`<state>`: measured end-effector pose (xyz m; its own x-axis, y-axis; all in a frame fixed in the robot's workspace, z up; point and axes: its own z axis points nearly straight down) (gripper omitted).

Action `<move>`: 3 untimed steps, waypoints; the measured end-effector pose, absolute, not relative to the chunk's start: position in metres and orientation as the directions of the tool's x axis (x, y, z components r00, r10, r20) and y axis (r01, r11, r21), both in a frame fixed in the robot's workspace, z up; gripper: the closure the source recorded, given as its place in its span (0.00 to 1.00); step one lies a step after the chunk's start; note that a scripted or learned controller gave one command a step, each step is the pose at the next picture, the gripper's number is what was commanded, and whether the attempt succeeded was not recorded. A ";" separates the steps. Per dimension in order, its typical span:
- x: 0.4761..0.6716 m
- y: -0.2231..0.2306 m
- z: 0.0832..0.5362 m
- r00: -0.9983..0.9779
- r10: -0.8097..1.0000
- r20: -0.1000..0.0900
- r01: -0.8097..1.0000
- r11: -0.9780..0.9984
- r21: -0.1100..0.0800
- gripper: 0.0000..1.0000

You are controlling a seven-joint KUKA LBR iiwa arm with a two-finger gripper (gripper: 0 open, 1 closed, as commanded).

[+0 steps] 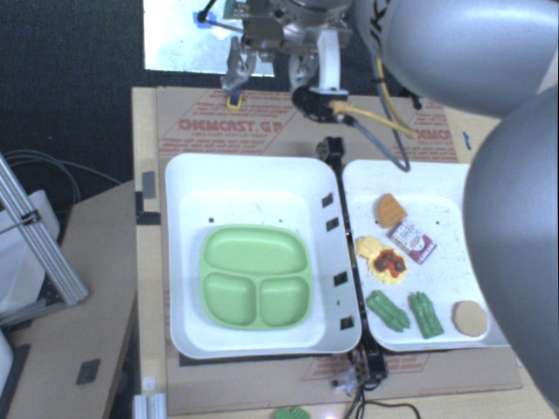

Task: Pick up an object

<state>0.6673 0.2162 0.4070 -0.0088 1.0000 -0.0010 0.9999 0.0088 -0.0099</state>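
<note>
Hand (276,78) hangs above the bench's far edge, fingers parted, grasping nothing.

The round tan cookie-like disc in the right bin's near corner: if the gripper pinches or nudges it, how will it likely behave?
The tan disc looks flat and low, so it will probably slide rather than tip when pushed. It lies close to the right bin wall, which may crowd a finger on that side. It looks like toy food, so probably light and stiff, though its material can't be confirmed.
</note>
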 end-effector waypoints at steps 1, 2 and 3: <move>0.647 0.236 0.525 -0.008 1.000 0.006 1.000 0.008 0.014 0.00; 0.648 0.235 0.529 -0.009 1.000 0.002 1.000 0.009 0.005 1.00; 0.494 0.209 0.539 -0.009 1.000 0.006 1.000 0.008 0.005 1.00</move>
